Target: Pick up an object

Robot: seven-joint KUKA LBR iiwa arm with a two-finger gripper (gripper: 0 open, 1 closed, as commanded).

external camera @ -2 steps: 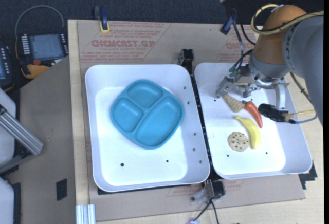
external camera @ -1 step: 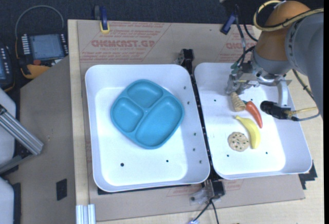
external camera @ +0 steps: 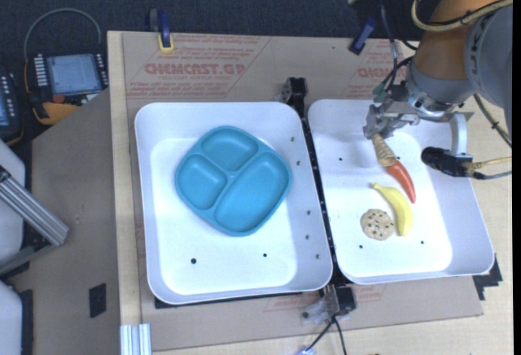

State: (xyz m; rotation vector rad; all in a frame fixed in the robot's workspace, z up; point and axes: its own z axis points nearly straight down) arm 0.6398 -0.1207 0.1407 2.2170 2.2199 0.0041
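Your pincer hovers in the right-hand white bin directly above the tan top end of a red chili pepper, whose long axis slants away toward the lower right; its grip state cannot be told.

A blue divided plate lies near the middle of the left bin, tilted askew; both bins sit on a brown cardboard sheet; a small screen device, perhaps a control pendant, lies beyond the bench's far left corner.
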